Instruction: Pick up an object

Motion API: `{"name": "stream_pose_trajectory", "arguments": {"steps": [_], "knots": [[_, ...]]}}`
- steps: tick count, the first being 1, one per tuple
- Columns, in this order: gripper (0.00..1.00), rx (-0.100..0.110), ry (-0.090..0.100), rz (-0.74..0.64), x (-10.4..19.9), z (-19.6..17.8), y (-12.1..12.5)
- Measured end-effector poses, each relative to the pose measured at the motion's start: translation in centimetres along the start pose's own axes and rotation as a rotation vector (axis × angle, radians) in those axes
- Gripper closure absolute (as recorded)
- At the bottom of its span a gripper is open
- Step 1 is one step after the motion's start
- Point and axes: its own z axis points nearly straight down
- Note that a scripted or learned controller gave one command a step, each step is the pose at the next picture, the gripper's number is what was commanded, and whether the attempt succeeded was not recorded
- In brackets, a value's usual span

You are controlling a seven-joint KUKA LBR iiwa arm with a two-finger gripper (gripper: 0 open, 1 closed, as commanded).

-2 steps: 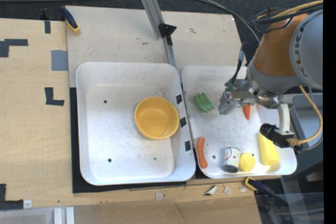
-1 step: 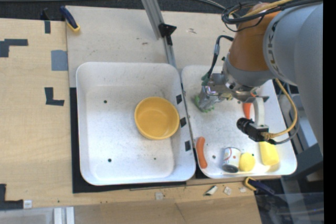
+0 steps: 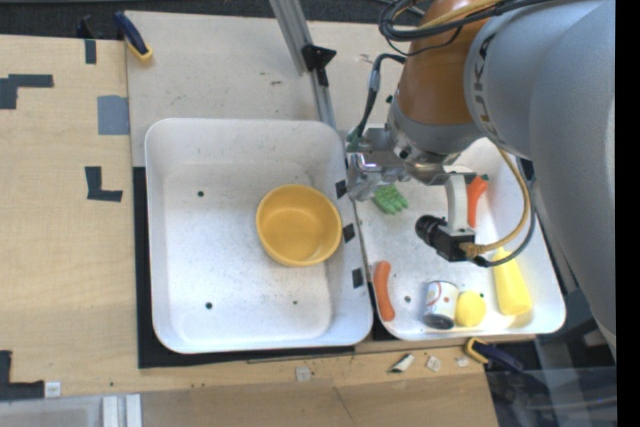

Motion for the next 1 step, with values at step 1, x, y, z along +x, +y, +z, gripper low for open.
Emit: {"name": "stream_pose_trajectory", "arguments": {"steps": [1], "knots": [[1.00, 0.000, -0.001, 0.001, 4.44, -0.16, 1.38]]}}
